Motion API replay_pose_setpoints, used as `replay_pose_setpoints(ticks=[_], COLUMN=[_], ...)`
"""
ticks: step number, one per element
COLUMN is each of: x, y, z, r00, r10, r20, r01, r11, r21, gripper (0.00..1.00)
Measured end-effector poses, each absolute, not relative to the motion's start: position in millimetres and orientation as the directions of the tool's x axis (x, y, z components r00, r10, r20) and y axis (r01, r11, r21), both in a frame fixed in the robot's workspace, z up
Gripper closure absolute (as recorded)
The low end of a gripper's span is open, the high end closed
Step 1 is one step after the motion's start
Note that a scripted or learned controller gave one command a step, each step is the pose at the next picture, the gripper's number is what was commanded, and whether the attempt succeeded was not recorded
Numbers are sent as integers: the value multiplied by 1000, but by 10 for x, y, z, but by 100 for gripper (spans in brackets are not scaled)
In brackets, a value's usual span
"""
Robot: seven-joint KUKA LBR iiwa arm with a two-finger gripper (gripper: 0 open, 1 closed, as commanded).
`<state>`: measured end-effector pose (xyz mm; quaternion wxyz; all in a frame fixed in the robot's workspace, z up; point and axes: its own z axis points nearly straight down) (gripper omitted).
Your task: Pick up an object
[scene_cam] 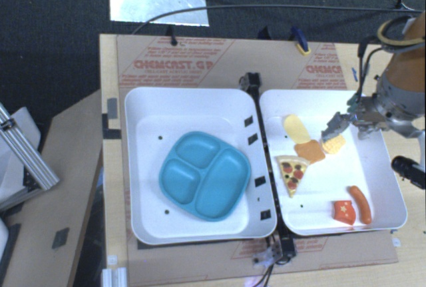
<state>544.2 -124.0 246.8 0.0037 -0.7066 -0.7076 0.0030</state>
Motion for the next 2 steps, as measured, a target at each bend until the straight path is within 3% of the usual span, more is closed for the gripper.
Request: replay_pose_setpoints(ticks=[1, 2], x=[5464, 5532], y=[-1237, -1293], z=[2521, 2055], r00=[-4, -2], r10=[1000, 1000], r20=[0, 0], r01=[1000, 1000], r11=[4, 2], r21=[1, -2], gripper=[0, 0])
